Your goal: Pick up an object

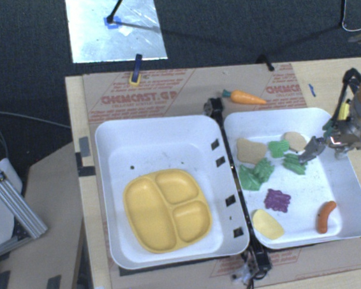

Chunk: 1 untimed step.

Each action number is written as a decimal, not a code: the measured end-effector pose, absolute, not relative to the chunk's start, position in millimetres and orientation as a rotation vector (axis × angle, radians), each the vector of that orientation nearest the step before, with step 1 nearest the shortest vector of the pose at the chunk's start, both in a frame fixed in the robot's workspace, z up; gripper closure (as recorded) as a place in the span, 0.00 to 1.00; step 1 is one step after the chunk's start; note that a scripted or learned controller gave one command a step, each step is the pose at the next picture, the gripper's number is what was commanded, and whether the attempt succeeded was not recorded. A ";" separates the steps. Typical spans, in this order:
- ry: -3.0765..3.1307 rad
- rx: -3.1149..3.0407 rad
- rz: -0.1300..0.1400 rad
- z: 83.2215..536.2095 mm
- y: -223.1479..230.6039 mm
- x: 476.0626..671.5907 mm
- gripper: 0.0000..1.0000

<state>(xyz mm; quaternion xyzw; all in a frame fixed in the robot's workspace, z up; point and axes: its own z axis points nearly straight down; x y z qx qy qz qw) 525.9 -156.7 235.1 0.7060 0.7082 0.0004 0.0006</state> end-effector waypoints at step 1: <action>2.220 2.233 -0.008 110.0 -209.0 482.4 0.00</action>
